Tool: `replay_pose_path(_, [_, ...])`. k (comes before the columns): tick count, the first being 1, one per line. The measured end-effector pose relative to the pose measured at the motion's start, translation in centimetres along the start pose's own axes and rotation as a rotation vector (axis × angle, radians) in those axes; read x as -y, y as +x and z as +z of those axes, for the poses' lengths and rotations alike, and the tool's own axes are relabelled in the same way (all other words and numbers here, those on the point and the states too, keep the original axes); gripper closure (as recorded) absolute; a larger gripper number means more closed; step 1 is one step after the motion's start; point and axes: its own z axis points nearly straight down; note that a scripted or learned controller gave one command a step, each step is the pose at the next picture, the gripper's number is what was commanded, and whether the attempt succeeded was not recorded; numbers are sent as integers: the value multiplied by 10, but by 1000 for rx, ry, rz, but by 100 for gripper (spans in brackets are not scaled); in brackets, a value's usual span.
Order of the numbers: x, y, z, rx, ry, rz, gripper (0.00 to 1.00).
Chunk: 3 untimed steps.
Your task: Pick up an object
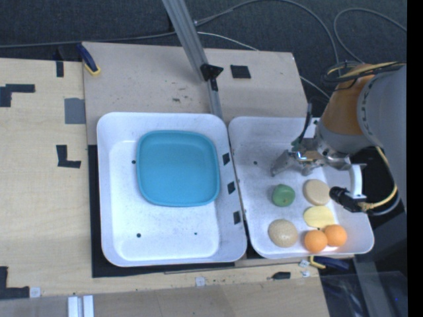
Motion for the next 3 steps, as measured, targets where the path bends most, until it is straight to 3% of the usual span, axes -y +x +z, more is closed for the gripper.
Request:
replay_pose_path(1, [-1,-1,-12,1,-3,0,100])
replay_pose_path(3, [-2,1,-97,0,-3,1,100])
